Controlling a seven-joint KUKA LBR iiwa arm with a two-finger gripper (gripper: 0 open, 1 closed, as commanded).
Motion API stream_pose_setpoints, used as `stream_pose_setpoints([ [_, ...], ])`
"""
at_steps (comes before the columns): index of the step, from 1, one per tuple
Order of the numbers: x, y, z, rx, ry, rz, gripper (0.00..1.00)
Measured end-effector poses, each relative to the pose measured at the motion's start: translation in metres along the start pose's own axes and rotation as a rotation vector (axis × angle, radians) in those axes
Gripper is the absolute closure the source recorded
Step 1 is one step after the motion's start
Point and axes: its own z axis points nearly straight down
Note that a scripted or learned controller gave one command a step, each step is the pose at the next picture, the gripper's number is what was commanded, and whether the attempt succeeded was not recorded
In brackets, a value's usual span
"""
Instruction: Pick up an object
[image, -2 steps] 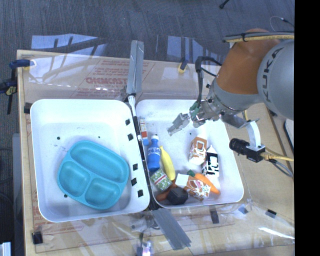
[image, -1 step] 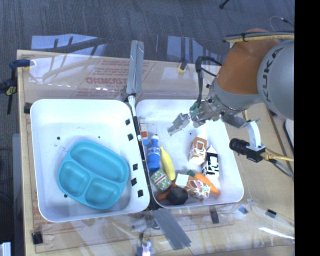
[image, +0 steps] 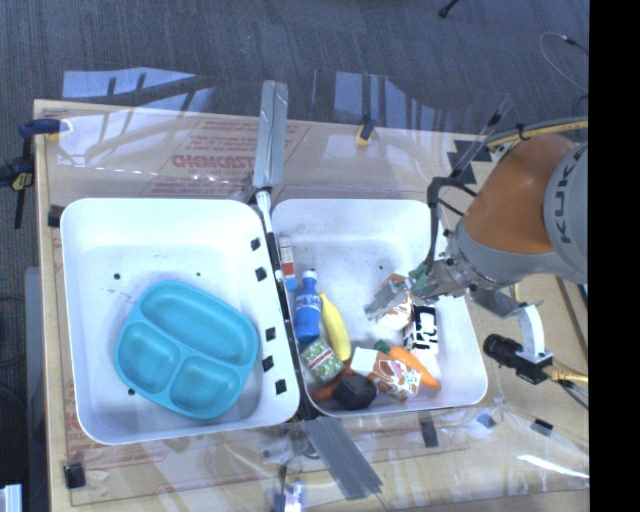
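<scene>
Silver packet (image: 388, 296), right bin's (image: 340, 212) far-right side: light, crinkly, slippery (likely); pinch its middle. Hand (image: 425, 283) state: cannot tell.

Plate (image: 187, 347) in left bin (image: 90, 225), banana (image: 335, 327) in right bin (image: 345, 215)

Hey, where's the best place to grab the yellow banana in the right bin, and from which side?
Probably from above, across the middle of the banana. It lies flat and long, with the blue bottle tight along its left. Its right side faces bare bin floor, so the fingers should close across its narrow width there.
</scene>
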Motion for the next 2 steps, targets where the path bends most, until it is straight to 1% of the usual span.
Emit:
stream_pose_setpoints([
  [1, -0.015, 0.052, 0.102, -0.001, 0.000, -0.057, 0.00],
  [2, -0.028, 0.057, -0.024, -0.004, -0.003, -0.377, 0.00],
])
